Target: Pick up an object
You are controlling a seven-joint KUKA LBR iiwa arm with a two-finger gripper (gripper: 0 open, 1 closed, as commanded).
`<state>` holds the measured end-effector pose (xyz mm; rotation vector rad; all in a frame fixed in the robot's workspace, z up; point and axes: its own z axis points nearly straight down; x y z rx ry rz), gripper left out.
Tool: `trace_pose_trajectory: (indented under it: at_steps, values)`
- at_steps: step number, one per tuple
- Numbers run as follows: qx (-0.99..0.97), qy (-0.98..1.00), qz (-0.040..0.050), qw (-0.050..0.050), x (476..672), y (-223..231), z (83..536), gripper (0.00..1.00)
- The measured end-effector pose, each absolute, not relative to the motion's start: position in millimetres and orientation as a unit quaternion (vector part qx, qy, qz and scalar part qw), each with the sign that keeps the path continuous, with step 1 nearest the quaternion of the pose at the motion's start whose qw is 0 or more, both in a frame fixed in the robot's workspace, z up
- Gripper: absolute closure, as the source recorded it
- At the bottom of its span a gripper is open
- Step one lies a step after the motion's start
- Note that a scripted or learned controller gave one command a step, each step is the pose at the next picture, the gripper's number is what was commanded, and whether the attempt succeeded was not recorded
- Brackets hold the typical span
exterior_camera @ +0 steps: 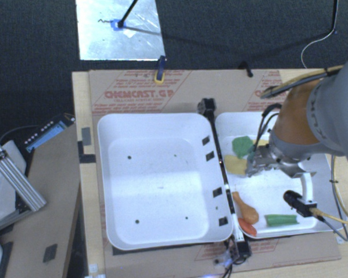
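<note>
Nearest the camera, a green cylindrical toy (281,219) is seen low in the right white plastic bin (318,225), beside an orange drumstick-shaped toy (245,208). The end effector (254,163) is poised over a yellow piece (235,164); its opening cannot be told. A centred, vertical descent is advised.

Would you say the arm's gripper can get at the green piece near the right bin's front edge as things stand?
Probably yes: the green piece lies flat in the right bin with nothing on it, close to the gripper.
</note>
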<state>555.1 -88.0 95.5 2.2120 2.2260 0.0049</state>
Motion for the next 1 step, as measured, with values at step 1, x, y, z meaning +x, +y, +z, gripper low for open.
trace_pose_trajectory:
  at_steps: [1]
  values:
    - [0.704, 0.710, 0.0071, 0.008, 562.2, -57.8, 332.2, 1.00]
